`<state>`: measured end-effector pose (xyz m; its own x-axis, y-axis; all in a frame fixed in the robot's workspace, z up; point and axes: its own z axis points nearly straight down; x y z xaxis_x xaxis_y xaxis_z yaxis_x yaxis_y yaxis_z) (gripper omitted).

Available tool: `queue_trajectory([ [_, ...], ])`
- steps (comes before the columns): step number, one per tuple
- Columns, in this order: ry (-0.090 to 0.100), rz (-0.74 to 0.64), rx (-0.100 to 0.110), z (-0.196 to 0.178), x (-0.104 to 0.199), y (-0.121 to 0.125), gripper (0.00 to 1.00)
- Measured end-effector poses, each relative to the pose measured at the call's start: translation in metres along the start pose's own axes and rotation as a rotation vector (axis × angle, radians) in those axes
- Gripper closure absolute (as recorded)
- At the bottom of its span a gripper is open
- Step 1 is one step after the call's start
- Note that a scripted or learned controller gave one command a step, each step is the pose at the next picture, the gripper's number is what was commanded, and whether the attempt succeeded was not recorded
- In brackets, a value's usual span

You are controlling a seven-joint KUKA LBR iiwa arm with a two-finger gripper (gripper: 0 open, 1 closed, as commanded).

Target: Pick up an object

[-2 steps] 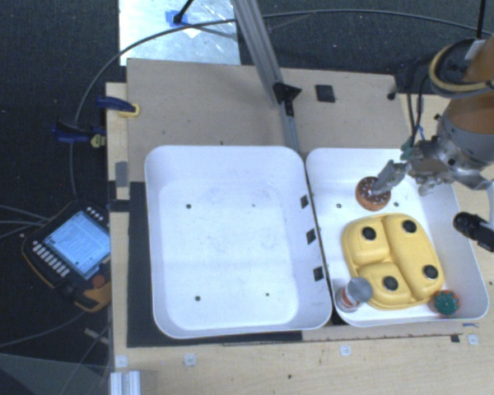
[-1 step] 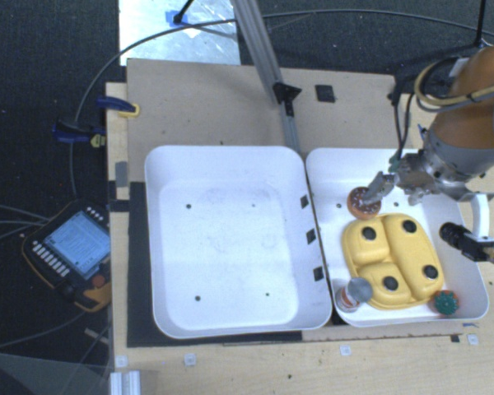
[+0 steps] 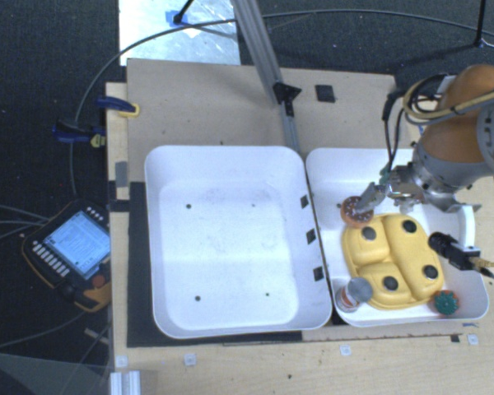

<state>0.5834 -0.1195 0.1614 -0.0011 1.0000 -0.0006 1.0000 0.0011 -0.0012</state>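
Camera view: a lumpy yellow block with black dots lies in the right bin and fills much of its floor. The gripper hangs just beyond the block's far left corner, slanting down from the arm on the right. Its tip is at a brown ring that lies beside that same corner. Whether the gripper is open or closed, and whether it grips the ring, cannot be told. A small grey-capped thing sits at the block's near left corner and a green ball at its near right corner. The left bin stands left of the block on the worktop.
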Motion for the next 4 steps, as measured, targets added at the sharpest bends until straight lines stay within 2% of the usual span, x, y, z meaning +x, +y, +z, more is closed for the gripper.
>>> queue_trajectory([
  [1,0.001,0.000,0.000,0.042,0.000,0.002,0.00],
  [2,0.001,-0.002,-0.006,0.028,0.001,0.004,1.00],
  [4,-0.001,0.000,-0.008,-0.083,-0.015,-0.006,1.00],
])
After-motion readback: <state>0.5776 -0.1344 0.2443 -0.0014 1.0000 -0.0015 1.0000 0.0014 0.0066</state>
